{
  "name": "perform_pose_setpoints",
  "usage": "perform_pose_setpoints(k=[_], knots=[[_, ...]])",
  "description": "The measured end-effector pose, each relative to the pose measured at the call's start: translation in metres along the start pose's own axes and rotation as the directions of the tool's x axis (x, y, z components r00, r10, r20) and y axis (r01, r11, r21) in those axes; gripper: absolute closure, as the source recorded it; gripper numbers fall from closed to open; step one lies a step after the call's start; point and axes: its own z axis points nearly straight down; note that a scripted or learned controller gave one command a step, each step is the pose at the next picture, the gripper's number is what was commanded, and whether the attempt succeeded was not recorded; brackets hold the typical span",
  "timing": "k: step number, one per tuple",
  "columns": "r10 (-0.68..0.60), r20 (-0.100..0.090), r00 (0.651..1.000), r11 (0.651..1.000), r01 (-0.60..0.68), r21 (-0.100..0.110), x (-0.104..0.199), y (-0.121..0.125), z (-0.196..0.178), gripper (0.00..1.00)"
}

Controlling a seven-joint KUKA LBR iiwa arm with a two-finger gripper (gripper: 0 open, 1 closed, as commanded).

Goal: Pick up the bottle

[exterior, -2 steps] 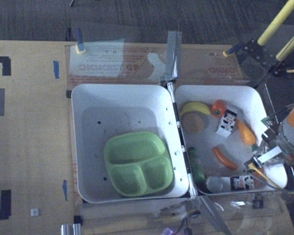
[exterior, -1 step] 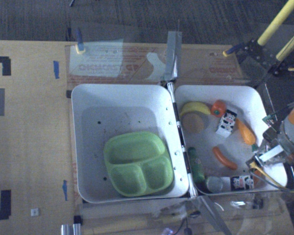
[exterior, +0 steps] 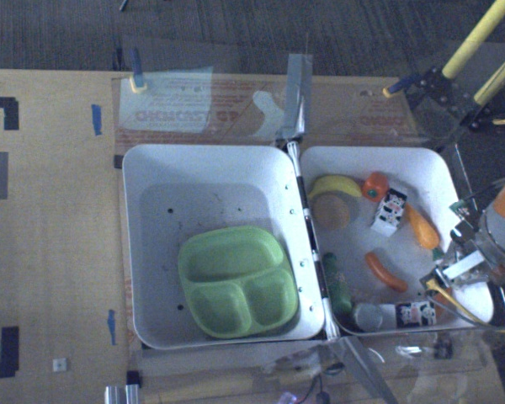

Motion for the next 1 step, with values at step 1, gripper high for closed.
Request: perform_pose_setpoints(k=[1], knots=[[0.052,-0.004,0.999,0.999,-0.052,-0.002,0.0005,0.0007,0.0006,1.0]])
